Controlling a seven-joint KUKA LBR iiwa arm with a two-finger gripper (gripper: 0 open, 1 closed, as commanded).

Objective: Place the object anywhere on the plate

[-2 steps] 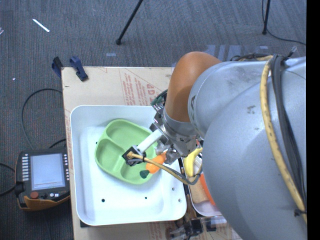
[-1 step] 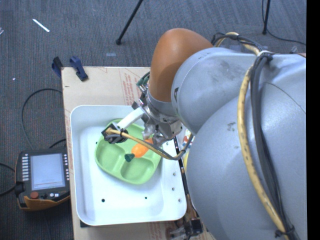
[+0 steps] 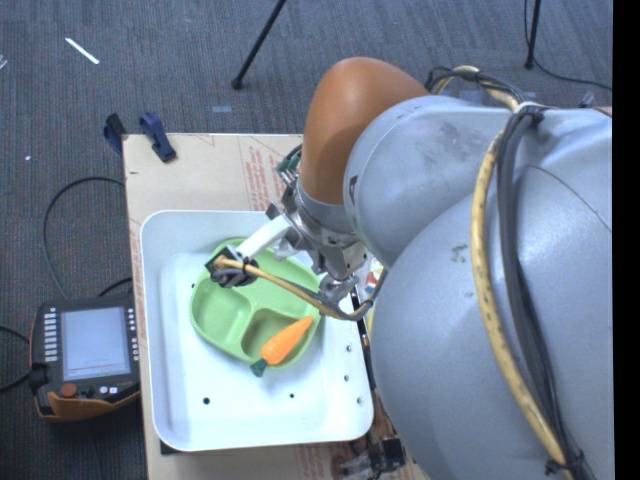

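A green divided plate (image 3: 222, 320) lies in the left white bin (image 3: 165, 388). An orange toy carrot (image 3: 287, 338) rests in the plate's near-right compartment, its green stem end poking over the plate's front rim. The gripper (image 3: 337, 284) hangs just above the plate's right edge, up and to the right of the carrot and apart from it. The large grey arm (image 3: 480, 268) with its orange band (image 3: 345, 118) covers the right half of the view and hides much of the gripper.
The bin sits on a cardboard-topped bench (image 3: 215, 168) with blue clamps (image 3: 155, 138) at its far-left corner. A teach pendant (image 3: 88, 353) lies on the floor to the left. White bin floor shows in front of the plate.
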